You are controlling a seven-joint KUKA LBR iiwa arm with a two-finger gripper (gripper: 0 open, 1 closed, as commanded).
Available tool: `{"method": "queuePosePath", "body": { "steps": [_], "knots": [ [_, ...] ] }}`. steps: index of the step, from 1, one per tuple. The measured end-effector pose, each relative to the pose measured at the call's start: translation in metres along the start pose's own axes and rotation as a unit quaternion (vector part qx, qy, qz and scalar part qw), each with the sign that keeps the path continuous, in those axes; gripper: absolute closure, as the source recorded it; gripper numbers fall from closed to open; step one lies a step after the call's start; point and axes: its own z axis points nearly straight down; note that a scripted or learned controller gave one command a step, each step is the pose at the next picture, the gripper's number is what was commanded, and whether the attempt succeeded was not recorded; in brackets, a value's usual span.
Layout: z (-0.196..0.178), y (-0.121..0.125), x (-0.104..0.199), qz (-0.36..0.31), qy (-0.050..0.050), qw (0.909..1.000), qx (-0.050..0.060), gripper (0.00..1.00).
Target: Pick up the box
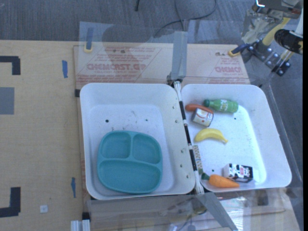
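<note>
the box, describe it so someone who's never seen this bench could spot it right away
Start at the right bin, the one with the food items rather than the teal plate. Go to its near edge: the box lies there, just above the carrot. It is the small white item with black patches, unlike its orange, yellow and green neighbours.

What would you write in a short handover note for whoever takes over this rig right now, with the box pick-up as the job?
Gripper: raised at the far right corner, outside both bins, holding nothing visible; whether it is open or shut cannot be told.
Small black-and-white printed box: lying in the right white bin, near its front edge, just behind the orange carrot.
Also in that bin: yellow banana, green bottle.
Done: nothing yet; the box is untouched.
Left: reach in, grasp the box, lift it.
</note>
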Motion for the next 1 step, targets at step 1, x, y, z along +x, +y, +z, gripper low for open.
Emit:
{"method": "queuePosePath", "body": {
  "steps": [1],
  "knots": [
    [0.0112, -0.0061, 0.0612, 0.007, 0.001, 1.0000, 0.004, 1.00]
  ]
}}
